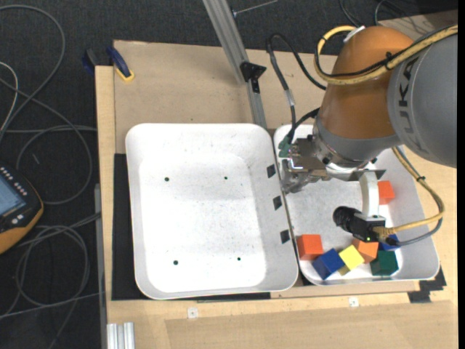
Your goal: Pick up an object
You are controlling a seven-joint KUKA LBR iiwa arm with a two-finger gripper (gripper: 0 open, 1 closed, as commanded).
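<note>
Several small blocks lie in the right bin (418, 217): an orange one (310, 246), a blue one (328, 263), a yellow one (351, 257), a green one (385, 263) and another orange one (386, 191) near the right wall. My gripper (293, 171) hangs over the left part of the right bin, close to the wall between the bins. It is above and to the left of the block cluster, apart from it. The arm's wrist hides much of the bin's upper half.
The left bin (196, 209) is a wide white tray with a few dark specks. A metal pole (229, 42) slants up from the back of the bench. A black fitting with cables (354, 222) hangs off the arm just above the blocks.
</note>
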